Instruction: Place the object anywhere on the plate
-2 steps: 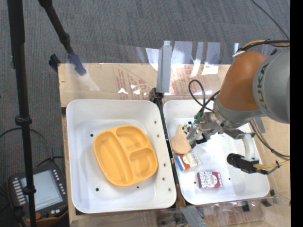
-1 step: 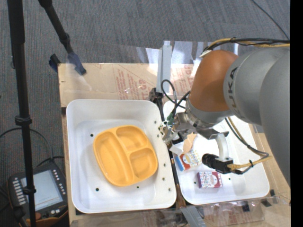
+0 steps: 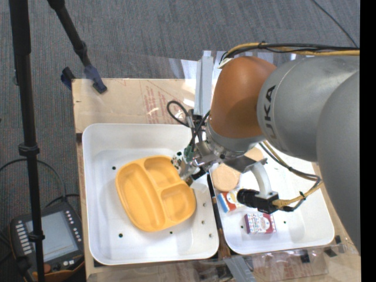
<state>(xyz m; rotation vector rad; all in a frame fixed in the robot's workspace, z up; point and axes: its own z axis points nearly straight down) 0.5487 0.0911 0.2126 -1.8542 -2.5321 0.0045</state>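
Note:
A yellow plate (image 3: pixel 154 193) with three compartments lies in the left bin (image 3: pixel 103 157). My gripper (image 3: pixel 185 169) hangs at the plate's upper right rim, under the big grey and orange wrist. A round tan object (image 3: pixel 225 177) lies at the left edge of the right bin, just right of the gripper. The wrist hides much of the gripper and whatever might be between its tips.
The right bin (image 3: pixel 305 228) holds a small red and white carton (image 3: pixel 259 222) and another small packet (image 3: pixel 228 201) near the divider. A black clamp with cables (image 3: pixel 258 198) hangs from the arm above them. A black stand (image 3: pixel 26 128) rises at the left.

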